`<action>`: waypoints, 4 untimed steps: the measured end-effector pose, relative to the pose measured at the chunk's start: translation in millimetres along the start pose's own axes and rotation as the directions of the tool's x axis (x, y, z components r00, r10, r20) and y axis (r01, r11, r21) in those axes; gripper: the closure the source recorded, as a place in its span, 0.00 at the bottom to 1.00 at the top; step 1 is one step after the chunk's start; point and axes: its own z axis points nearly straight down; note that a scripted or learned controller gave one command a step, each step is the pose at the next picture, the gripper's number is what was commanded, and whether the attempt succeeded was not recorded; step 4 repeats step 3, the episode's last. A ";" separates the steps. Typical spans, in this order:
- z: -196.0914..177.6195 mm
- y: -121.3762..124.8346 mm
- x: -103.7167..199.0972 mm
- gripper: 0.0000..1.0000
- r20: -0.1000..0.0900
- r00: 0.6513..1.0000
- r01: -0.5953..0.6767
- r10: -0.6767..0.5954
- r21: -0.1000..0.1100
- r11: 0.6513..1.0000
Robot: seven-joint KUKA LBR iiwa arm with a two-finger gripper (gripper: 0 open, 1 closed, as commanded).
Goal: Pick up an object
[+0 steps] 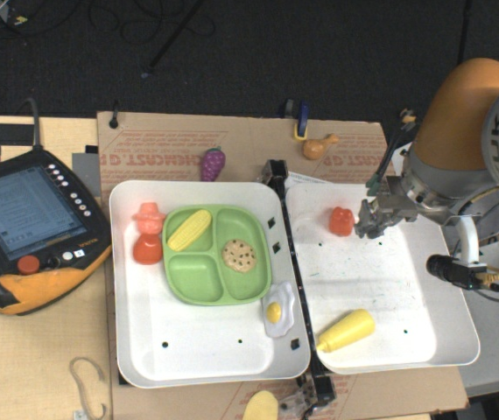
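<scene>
From the one camera above the bench, my gripper (370,221) hung low over the far part of the right bin (425,322). I could not tell from this slant how it was set; nothing showed in it.

The red pepper (341,221) lay just to the gripper's left, beside it, whether touching I could not say. That was the nearest thing, so I judged it the likely pick. It is a squat lump with no clear long axis, so the approach angle mattered little; the move turned on a short shift leftward. The yellow bottle (347,331) lay well apart at the bin's near edge, its long axis running from near-left to far-right, cap end toward the left.

Counting: the right bin held two things, pepper and bottle. The left bin (144,339) held one green tray (206,289) with three compartments, a corn cob (188,228) in the far-left one and a cookie (239,255) in the right one. One red-and-pink toy (148,234) stood left of the tray, and one fried egg (276,309) lay at the bin's right wall.

Outside the bins I counted a purple grape bunch (213,163) and an orange toy (318,146) on the far cardboard, one yellow lump (260,404) at the near edge, and one pendant (31,226) at the left.
</scene>
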 end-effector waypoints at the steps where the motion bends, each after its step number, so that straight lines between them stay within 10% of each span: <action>1: -5.9 -37.6 40.4 1.00 0.000 1.000 0.000 0.000 0.000 1.000; 3: 11.6 -90.9 132.0 1.00 0.001 1.000 -0.001 0.001 0.002 1.000; 4: 11.6 -90.9 132.0 1.00 0.001 1.000 -0.001 0.001 0.002 1.000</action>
